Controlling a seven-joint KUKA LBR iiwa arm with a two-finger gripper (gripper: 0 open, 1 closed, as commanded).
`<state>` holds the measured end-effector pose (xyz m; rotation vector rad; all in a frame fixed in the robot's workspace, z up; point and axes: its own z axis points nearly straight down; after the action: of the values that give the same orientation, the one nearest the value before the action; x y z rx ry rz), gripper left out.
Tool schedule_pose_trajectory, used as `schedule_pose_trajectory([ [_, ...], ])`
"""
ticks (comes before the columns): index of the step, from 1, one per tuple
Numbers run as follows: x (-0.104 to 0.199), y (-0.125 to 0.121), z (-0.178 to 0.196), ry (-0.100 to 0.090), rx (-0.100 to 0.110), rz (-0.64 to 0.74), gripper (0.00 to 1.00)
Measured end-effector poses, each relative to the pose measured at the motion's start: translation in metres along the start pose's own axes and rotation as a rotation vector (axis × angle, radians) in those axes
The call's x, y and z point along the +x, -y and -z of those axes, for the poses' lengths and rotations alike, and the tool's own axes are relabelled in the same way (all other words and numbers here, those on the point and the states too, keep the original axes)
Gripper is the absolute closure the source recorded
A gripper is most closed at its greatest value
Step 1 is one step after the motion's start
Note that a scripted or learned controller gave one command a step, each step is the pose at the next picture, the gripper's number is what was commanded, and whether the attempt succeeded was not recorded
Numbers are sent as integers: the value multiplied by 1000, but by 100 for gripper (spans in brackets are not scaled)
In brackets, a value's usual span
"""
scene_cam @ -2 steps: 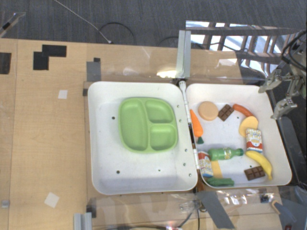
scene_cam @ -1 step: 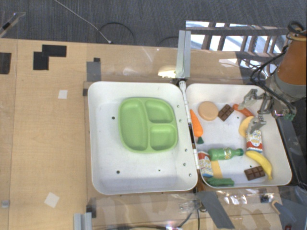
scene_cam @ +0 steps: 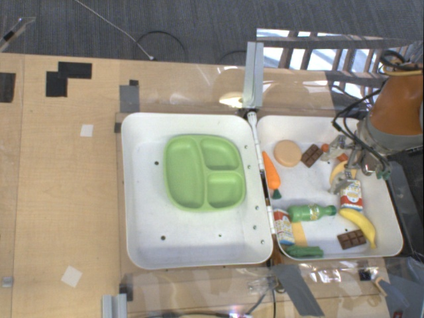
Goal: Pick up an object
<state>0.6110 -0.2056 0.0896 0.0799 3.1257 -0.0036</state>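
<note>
gripper (scene_cam: 352, 169) low in right bin (scene_cam: 396, 244), near its right edge — finger state: cannot tell (cables blur it) | nearest thing: small bottle (scene_cam: 351, 195) just below, lying in bin | progress: nothing lifted — grasp and raise remain

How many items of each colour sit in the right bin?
Green: 2, bottle, pickle-like piece
Yellow: 3, banana, cheese slice, piece
Brown: 2, chocolate
Orange: 1, carrot
Tan: 1, cookie
Red-white: 2, containers
Total: 11
</note>
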Motion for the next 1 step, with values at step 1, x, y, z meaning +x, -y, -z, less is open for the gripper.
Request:
schedule_pose_trajectory([
  [1, 55, 0, 3, -7, -1, 84, 0],
])
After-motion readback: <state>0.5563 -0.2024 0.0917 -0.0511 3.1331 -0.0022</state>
